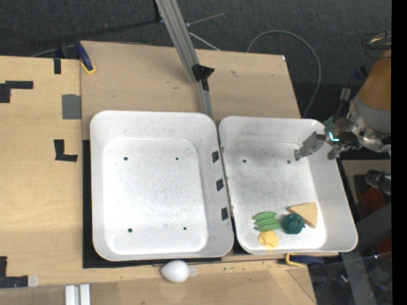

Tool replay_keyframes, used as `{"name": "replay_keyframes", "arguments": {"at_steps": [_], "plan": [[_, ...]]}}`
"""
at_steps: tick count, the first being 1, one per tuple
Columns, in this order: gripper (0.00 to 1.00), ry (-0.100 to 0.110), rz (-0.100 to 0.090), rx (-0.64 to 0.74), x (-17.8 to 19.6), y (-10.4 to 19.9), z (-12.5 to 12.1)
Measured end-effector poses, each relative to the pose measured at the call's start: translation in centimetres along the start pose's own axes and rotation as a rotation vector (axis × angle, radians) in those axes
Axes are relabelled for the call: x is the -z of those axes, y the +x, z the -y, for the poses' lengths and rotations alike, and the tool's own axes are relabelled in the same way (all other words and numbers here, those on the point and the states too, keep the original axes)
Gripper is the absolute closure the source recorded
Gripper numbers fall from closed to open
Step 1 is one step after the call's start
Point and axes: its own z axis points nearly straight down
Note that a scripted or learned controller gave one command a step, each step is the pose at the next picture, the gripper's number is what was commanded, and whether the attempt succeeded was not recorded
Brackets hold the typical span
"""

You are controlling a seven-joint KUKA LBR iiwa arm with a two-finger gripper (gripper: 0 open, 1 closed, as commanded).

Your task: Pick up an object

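Down at the bench's (38, 170) near edge lies a white egg-shaped thing (175, 271), just outside the left bin (152, 122). My jaws (316, 143) hang over the right bin's (334, 189) far right side, slightly parted and holding nothing. Well apart from them, in that bin's near corner, cluster a green pod (266, 220), yellow piece (269, 238), teal lump (293, 223) and tan wedge (305, 213).

The arm (375, 100) is grey with a rounded orange band above the wrist. Its gripper (318, 142) is dark grey metal, with a small teal light near its base.
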Motion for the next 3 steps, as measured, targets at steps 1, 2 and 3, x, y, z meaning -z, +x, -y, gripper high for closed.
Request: {"name": "replay_keyframes", "arguments": {"at_steps": [1,2,3], "plan": [[0.00,-0.004,0.001,0.002,0.2,0.0,-0.1],[0.00,0.001,0.001,0.000,-4.2,-0.4,-0.1],[0.00,0.002,0.000,0.001,-9.8,0.7,0.0]]}}
